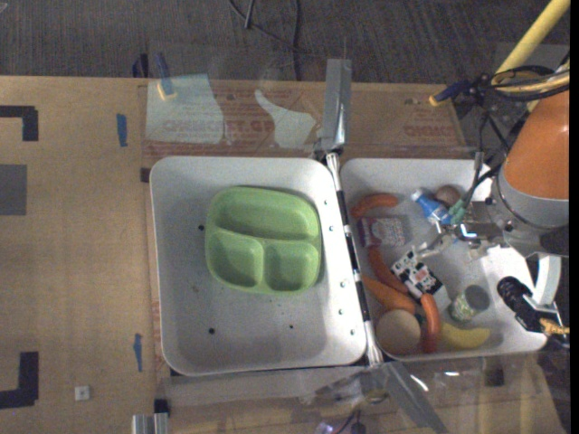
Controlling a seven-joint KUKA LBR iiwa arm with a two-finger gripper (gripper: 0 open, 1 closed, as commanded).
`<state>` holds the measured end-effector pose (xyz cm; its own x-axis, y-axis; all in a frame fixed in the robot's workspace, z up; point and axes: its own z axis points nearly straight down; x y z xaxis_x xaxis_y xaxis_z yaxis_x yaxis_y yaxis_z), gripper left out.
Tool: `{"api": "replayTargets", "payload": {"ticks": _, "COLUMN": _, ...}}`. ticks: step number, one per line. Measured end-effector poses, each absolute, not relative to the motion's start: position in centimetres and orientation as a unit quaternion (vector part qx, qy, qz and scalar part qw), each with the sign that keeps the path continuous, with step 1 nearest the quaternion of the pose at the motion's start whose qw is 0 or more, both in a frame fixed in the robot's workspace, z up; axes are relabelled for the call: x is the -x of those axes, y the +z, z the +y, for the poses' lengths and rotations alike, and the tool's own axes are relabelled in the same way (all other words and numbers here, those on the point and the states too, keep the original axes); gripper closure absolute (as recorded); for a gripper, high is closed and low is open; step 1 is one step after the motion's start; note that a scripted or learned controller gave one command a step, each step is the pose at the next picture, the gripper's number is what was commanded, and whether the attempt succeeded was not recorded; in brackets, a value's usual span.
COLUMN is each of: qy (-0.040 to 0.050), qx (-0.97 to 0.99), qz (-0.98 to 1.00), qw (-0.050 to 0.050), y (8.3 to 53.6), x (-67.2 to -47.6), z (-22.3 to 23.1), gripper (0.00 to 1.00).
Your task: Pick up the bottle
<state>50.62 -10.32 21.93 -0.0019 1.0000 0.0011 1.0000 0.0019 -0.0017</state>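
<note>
In the right bin (493, 274): small blue bottle (432, 208) just beside the gripper (443, 240). Cannot tell if open or shut.

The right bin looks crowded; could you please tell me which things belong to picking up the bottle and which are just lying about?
For the job: blue bottle; gripper close beside it.

Lying about: banana, egg, carrot, purple packet, black-and-white box, all in the right bin; green plate in the left bin.

A pale brown wooden bench top (72, 278) with black tape marks (22, 123) stands on dark grey carpet (99, 16).
</note>
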Motion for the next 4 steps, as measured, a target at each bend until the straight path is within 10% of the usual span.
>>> {"api": "replayTargets", "payload": {"ticks": 2, "qy": -0.0004, "qx": 0.743, "qz": -0.669, "qw": 0.000, "y": 9.3, "x": -57.8, "z": -19.8, "gripper": 0.00}}
{"api": "replayTargets", "payload": {"ticks": 4, "qy": -0.0005, "qx": 0.666, "qz": -0.746, "qw": -0.002, "y": 19.0, "x": -60.9, "z": -19.6, "gripper": 0.00}}
